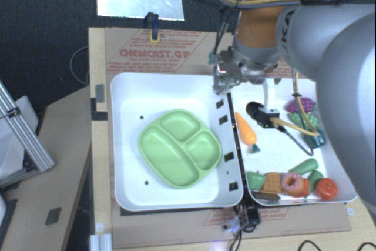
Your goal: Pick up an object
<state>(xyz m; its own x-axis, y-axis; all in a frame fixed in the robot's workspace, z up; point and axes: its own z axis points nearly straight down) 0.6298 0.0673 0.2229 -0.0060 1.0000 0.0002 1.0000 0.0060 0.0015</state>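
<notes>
A: Starting at the left. Seeing anything worth taking in the left bin (126,103)?

B: Seeing just a green plate (179,147), lying flat near the middle. Moving on.

A: Coming to the pincer (223,80) next?

B: Yes. Hanging at the far end of the wall between the two bins, just about over it. Apart or together? Cannot tell, with the wrist crowding that spot.

A: Looking for the nearest thing in the right bin (279,153), then.

B: Picking the carrot (247,130). Lying flat on the bin floor, just beside the dividing wall, toward the near side and a little to the right of the pincer. Not touching it.

A: Running which way, lengthwise?

B: Slanting from far-left to near-right, almost along the wall. Judging from that: needing the pincer turned square to the slant and closing across the narrow width.

A: Worrying about the wall?

B: Somewhat. Leaving little room on the carrot's left side for coming down.

A: Passing further right?

B: Finding a purple piece (298,106) toward the far side, then a donut (292,183) and a tomato (326,187) along the near edge. Lying well apart from the pincer, so ranking behind the carrot.
</notes>
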